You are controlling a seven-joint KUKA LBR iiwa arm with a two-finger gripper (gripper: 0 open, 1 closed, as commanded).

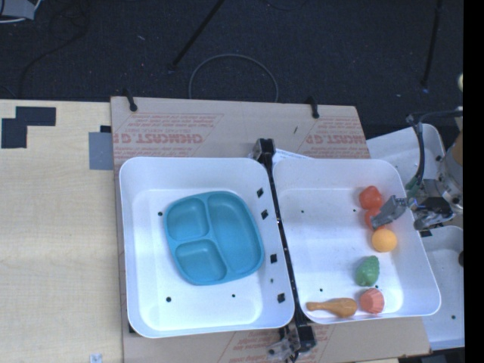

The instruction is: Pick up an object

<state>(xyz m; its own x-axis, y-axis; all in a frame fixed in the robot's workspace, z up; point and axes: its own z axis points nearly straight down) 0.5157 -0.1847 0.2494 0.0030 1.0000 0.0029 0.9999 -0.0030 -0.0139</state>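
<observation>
The right bin (pixel 333 203) holds several small items. A red piece (pixel 370 197) lies near its right wall, with a second red piece (pixel 371 218) just below it. There are also an orange ball (pixel 384 240), a green piece (pixel 367 270), a salmon-red piece (pixel 371 301) and a tan drumstick (pixel 333 307). My gripper (pixel 411 212) hangs over the right wall of this bin and is open. Its left finger (pixel 389 210) sits right beside the second red piece and just above the orange ball. Nothing is between the fingers.
The left bin (pixel 144 203) holds a blue divided plate (pixel 214 237). A black divider (pixel 274 233) runs between the two bins. Brown cardboard (pixel 227 131) lies under the bins, and the arm's cables and wrist (pixel 439 180) crowd the right edge.
</observation>
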